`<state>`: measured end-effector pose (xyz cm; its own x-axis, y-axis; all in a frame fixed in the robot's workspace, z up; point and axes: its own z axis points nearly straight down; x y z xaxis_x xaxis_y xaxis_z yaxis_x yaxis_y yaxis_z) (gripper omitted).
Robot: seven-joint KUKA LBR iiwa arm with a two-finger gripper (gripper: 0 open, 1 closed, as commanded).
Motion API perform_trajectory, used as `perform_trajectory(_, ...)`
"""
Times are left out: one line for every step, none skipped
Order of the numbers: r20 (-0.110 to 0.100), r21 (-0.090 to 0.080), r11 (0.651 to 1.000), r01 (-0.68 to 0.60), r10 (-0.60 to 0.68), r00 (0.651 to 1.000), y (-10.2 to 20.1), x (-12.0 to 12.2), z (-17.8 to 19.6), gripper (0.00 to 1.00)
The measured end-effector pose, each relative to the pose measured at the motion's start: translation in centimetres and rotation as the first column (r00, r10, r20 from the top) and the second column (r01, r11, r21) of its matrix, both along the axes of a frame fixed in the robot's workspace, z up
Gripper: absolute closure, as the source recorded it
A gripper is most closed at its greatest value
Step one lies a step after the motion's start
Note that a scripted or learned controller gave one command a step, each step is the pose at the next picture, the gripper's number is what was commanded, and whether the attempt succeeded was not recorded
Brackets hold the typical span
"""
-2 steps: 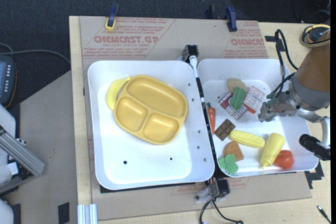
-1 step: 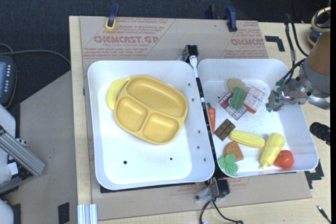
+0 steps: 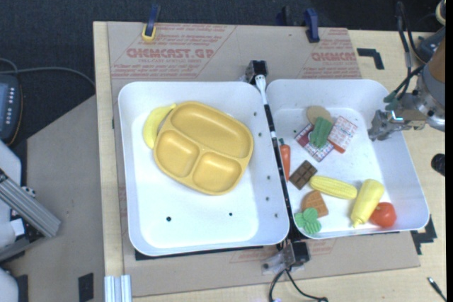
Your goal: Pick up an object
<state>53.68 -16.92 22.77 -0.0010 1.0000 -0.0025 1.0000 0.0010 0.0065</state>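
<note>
- Since the claw (image 3: 388,125) hangs at the right bin's (image 3: 354,88) far right wall, every pickable item lies to its left or lower left in the camera view, and the coming move turns on that direction.
- Whether the claw is released or clenched, I cannot tell; the tip is small and blurred against the bin rim, and nothing shows held in it.
- It appears to touch nothing but may be just above the bin's right edge.
- Nearest, by my judgement, is the red-and-white packet (image 3: 342,132) with the green piece (image 3: 322,131) lying on it, to the claw's left.
- Lower left sit the yellow bottle (image 3: 365,200), its long axis tilted from upper right to lower left, and the tomato (image 3: 384,215) touching its base.
- The corn (image 3: 333,187) lies nearly crosswise just beside the bottle; the brown block (image 3: 303,174) and carrot (image 3: 284,159) lie further left, near the divider.
- The left bin (image 3: 141,223) holds a yellow tray (image 3: 204,147), well apart from the claw.
- Both bins rest on the worktop (image 3: 106,81).
</note>
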Motion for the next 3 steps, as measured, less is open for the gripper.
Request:
perform_trajectory(-0.008,0.005,1.000,-0.002,0.002,1.000,4.1,-1.7,0.4,1.00)
perform_trajectory(-0.009,0.005,1.000,-0.003,0.003,1.000,8.4,-3.5,0.5,1.00)
perform_trajectory(-0.010,0.006,1.000,-0.005,0.005,1.000,13.7,-3.4,-0.7,1.00)
